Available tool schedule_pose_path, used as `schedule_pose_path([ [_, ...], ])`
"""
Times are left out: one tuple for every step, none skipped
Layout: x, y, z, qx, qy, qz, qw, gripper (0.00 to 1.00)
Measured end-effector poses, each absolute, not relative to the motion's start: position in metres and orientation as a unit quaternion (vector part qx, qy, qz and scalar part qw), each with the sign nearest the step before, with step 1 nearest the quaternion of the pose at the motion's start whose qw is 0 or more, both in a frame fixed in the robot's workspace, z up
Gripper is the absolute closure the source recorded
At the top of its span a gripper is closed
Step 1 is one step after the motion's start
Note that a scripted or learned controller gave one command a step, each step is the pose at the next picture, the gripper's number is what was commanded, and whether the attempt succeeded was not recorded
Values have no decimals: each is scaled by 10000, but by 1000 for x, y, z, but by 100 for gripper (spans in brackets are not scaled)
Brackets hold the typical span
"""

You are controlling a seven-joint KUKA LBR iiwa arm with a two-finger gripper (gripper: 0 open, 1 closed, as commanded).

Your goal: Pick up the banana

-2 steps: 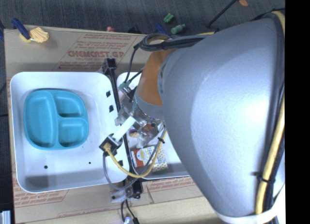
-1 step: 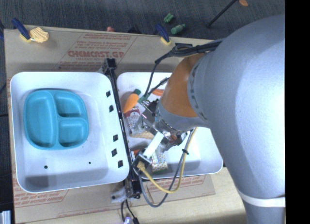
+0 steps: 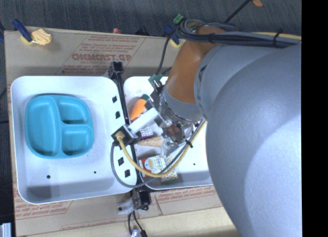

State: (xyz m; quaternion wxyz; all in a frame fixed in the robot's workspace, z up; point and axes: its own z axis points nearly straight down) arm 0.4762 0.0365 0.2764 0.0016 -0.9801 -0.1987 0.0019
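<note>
View convention: clock directions are read on the camera view, with 12 o'clock at the top edge.
Desk [image 3: 92,51]: covered with brown cardboard printed in red; it carries two white bins side by side.
Left bin [image 3: 20,128]: sits at 9 o'clock of the view.
Blue plate [image 3: 59,126]: a divided plate lying flat in the left bin, toward that bin's 9 o'clock side.
Right bin [image 3: 200,167]: touches or nearly touches the left bin; most of it is hidden under my arm.
My arm [image 3: 246,128]: grey, enters from 3 o'clock and covers the right bin's 3 o'clock half.
Orange band [image 3: 184,72]: sits above my wrist, over the right bin's 12 o'clock end.
Pincer [image 3: 171,131]: low over the middle of the right bin.
Pincer state: I cannot tell whether it is spread, pressed together or pinching anything.
Banana [image 3: 152,165]: the best match is a pale yellow item near the right bin's 6 o'clock wall, at 7 o'clock of my pincer; it is partly hidden, so the identification is uncertain.
Orange item [image 3: 137,109]: in the right bin, at 10 o'clock of my pincer.
Tan cone-shaped piece [image 3: 151,142]: just beside my pincer, at 8 o'clock of it.
Brown textured piece [image 3: 169,177]: at the right bin's 6 o'clock wall, near the banana.
Blue clamp [image 3: 21,27]: on the desk's 10 o'clock corner.
</note>
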Motion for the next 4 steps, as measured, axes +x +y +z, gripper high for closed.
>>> schedule_pose_path([
  [476, 84, 270, -9909, -1347, 18, 5, 0],
  [475, 82, 191, -9728, -2317, 35, 18, 0],
  [475, 83, 200, -9719, -2354, 61, 42, 100],
  [476, -32, 228, -9805, -1966, 19, 18, 100],
])
